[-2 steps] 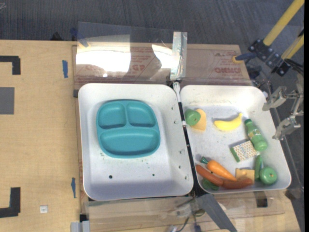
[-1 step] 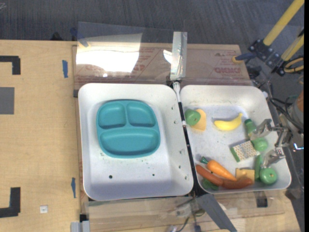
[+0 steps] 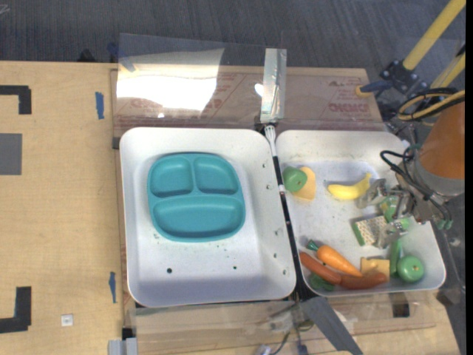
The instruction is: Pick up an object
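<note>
One banana lies lengthwise left-right, one carrot slants down-right, one green apple; end effector grip state unclear.

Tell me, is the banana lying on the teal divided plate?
No. The banana lies in the right bin, while the teal divided plate sits in the left bin with nothing on it.

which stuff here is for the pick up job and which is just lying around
For the job:
- claw, low in the right bin
- banana
- carrot
- green apple
- green and yellow toy
- red sausage-like toy

Lying about:
- teal divided plate in the left bin
- blue tape strips on the bench
</note>
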You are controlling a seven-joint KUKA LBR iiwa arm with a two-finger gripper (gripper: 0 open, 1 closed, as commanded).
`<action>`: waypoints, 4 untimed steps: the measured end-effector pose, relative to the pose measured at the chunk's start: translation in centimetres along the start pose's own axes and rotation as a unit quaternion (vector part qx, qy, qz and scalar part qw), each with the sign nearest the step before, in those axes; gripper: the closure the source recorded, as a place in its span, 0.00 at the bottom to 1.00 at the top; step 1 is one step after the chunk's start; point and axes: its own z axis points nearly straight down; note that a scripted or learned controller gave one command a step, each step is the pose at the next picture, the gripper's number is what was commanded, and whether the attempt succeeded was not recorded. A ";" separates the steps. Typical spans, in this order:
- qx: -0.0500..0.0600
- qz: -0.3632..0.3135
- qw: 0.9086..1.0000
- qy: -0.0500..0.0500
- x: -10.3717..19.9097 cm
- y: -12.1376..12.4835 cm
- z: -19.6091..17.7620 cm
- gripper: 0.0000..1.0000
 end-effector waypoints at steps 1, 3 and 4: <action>0.001 -0.001 1.000 -0.004 -0.4 0.1 -1.2 1.00; -0.001 0.177 0.984 0.007 -10.3 -2.8 -0.5 1.00; -0.001 0.262 0.965 0.004 -10.9 -2.2 0.3 1.00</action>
